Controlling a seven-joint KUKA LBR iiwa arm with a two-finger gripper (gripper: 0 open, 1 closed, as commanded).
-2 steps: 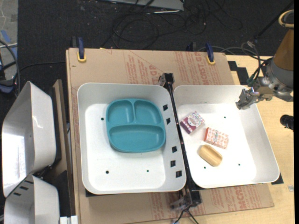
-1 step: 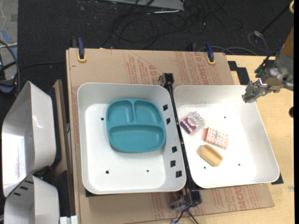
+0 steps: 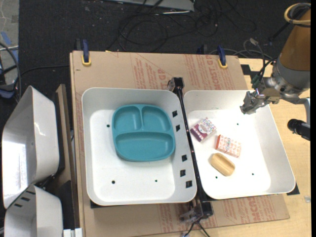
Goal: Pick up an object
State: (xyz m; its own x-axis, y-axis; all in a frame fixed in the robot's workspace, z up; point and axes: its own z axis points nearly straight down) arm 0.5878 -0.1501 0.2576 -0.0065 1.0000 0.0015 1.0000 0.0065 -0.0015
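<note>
While the arm (image 3: pixel 296 48) is being extended in from the right, its gripper (image 3: pixel 252 103) is being held over the far right corner of the right bin (image 3: pixel 256 186). Nothing is being carried by it, and whether its fingers are spread or pressed together cannot be told, since they are being seen as a small dark cluster against the white wall. Three objects are being shown on the floor of the right bin, all well apart from the gripper: a purple and white packet (image 3: pixel 203 129) is being displayed nearest the divider, a red-and-white patterned box (image 3: pixel 228 145) is being displayed just beside it toward the near right, and a tan bread roll (image 3: pixel 222 164) is being displayed just in front of that box. The three are being kept close together without clear contact. A teal divided plate (image 3: pixel 144 133), with three compartments, is being presented flat in the left bin (image 3: pixel 98 181). Both bins are being supported by a cardboard sheet (image 3: pixel 148 68), which is being clamped at its far edge by two clamps (image 3: pixel 86 53).
</note>
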